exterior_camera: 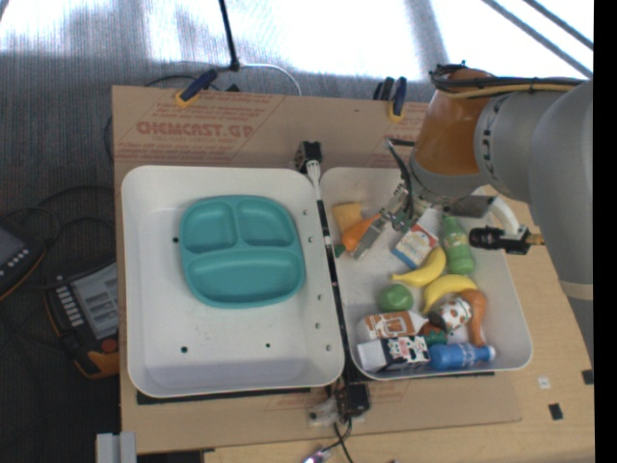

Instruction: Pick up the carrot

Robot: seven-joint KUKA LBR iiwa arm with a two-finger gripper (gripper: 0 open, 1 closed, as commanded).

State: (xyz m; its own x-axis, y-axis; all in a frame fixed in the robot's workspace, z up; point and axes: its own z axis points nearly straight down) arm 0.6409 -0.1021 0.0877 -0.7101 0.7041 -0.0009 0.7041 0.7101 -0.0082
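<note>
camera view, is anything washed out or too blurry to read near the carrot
Camera view: the floor strip along the top is blown out by glare; the carrot and gripper are evenly lit but soft; the right bin rim reads clearly.

A teal plastic tray with three compartments [241, 251] is seen lying in the left shallow white bin [154, 355], near its middle. In the right shallow white bin [516, 340], two yellow plastic bananas [436, 278] are found side by side, with a green round toy [394, 298] just beside them. A small brown-and-white carton [390, 327] and a blue plastic bottle [461, 356] are placed near the front wall. A green bottle-like toy [456, 249] is set behind the bananas. Both bins are carried by a brown cardboard-covered tabletop [193, 128].
</note>
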